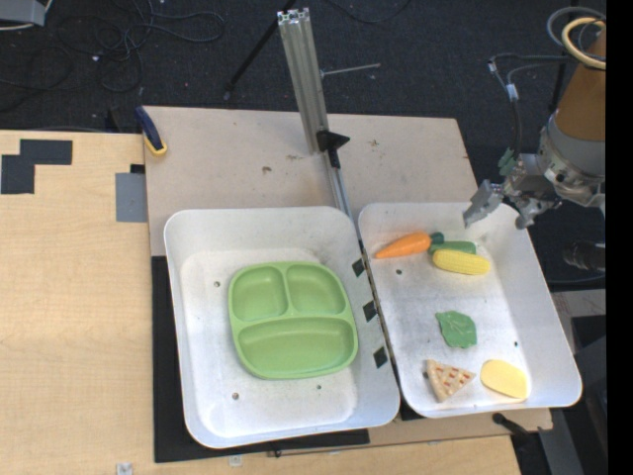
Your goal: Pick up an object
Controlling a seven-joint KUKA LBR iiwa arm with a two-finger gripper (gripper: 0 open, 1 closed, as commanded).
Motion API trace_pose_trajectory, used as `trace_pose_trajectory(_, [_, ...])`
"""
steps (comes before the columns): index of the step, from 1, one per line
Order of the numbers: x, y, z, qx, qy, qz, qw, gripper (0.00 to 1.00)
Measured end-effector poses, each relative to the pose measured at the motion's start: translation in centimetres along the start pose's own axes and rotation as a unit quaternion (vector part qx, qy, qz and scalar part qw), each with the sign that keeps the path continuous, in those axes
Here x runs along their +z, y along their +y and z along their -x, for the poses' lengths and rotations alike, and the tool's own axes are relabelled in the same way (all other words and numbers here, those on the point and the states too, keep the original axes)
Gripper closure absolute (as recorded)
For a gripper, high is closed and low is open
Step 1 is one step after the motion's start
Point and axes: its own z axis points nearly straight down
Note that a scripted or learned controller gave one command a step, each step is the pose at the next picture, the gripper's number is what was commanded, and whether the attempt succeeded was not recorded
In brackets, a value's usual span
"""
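In the right bin (554, 364) lie an orange carrot (402, 246), a yellow corn cob (461, 260), a green leafy piece (457, 329), a pizza slice (448, 379) and a yellow oval piece (504, 378). My gripper (502, 209) hovers over the bin's far right corner, above and to the right of the corn cob. Its two fingers are spread apart with nothing between them.
The left bin (198, 384) holds a green divided plate (293, 319). A metal post (305, 77) rises behind the bins. A wooden surface (69, 295) lies to the left, and a blue-and-yellow tool (151, 132) rests at the board's far left corner.
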Motion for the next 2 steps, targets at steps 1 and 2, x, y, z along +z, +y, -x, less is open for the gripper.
trace_pose_trajectory(1, [6.3,-0.2,-0.7,0.000,0.001,-0.004,1.0000,0.00])
trace_pose_trajectory(2, [12.4,-0.2,-1.6,-0.001,0.001,-0.004,1.0000,0.00])
